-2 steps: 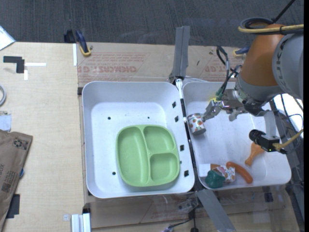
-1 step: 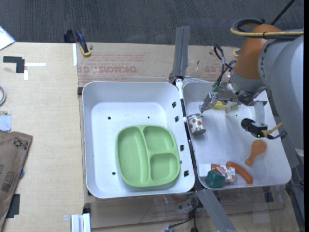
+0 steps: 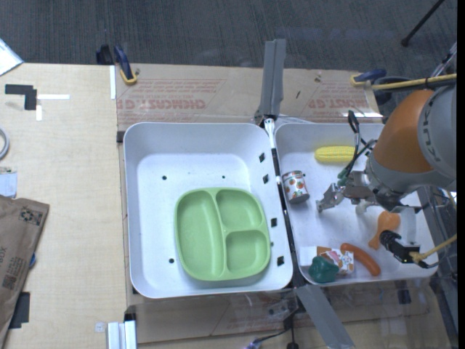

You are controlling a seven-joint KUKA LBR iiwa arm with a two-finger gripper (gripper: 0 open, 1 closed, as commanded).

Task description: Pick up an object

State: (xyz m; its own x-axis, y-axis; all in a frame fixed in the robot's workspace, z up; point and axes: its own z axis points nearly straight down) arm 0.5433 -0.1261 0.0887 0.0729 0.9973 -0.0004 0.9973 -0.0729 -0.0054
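- We see the grey arm [image 3: 425, 140] with its orange band reaching in from the right over the right bin [image 3: 309, 227].
- Its gripper [image 3: 328, 201] hangs low above the bin floor, near the middle of that bin, pointing towards the divider between the two bins.
- We cannot tell whether the gripper is parted or closed; its tip is small and dark against the white floor, and we make out nothing held in it.
- A small tin can [image 3: 294, 187] with a red-patterned label lies just left of the gripper, close to the divider, apart from it.
- A yellow corn cob [image 3: 334, 154] lies towards the back of the right bin, beside the arm's wrist.
- An orange carrot-shaped piece [image 3: 386, 226] sits partly under the arm at the right side of the bin.
- Near the front edge lie a reddish-orange sausage [image 3: 361, 259], a small printed packet [image 3: 335, 257] and a dark green lump [image 3: 323, 269], all close together.
- In the left bin [image 3: 149, 166] rests a light green divided plate [image 3: 221, 233] with three compartments, lying flat towards the front right.
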